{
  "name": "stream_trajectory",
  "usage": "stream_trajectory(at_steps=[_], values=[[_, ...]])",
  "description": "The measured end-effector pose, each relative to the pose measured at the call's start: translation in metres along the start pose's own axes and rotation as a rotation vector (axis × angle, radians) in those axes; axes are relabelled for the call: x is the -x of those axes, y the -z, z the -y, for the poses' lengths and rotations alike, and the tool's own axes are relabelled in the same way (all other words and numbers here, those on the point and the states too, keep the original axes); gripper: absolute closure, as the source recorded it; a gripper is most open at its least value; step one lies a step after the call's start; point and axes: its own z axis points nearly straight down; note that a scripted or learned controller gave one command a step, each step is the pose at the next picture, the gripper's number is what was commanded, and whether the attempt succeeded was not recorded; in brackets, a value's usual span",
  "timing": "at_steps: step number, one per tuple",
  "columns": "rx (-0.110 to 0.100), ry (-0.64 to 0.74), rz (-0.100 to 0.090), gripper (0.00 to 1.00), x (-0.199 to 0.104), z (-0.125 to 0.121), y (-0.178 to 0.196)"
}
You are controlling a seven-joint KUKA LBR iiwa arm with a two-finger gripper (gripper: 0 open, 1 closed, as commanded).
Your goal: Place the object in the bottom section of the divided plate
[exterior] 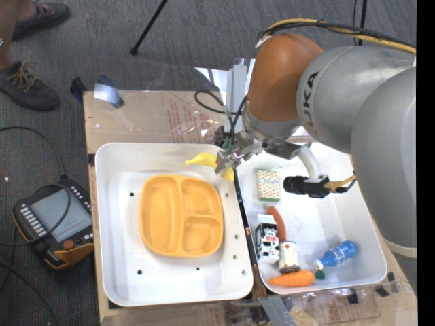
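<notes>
- Since the banana (204, 159) looks like a small moulded toy, I judge it light, stiff and smooth-skinned, so it could slip or twist out of a loose pinch.
- Its curved middle seems the best place to take hold, squeezed across the narrow width; the tapered ends offer little to bear on.
- It is bright yellow, curved, with a pointed tip showing toward the left.
- It sits near the top edge of the left bin (115, 175), just above the upper right corner of the divided plate (182, 214) and right against the gripper (226, 160).
- Whether the gripper is apart, together or clamped on the banana I cannot tell; the wrist hides its tip.
- The orange-yellow plate lies flat in the left bin, with one long section on the left and two smaller ones on the right.
- In the right bin (353, 229) lie a sponge (268, 185), two carrots, a small bottle (336, 255) and little cartons.
</notes>
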Motion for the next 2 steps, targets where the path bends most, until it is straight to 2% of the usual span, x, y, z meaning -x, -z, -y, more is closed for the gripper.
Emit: stream_trajectory(at_steps=[1,2], values=[[-0.003,0.067,-0.001,1.00,-0.075,0.012,-0.024],[-0.001,0.073,0.000,1.00,-0.133,-0.011,-0.010]])
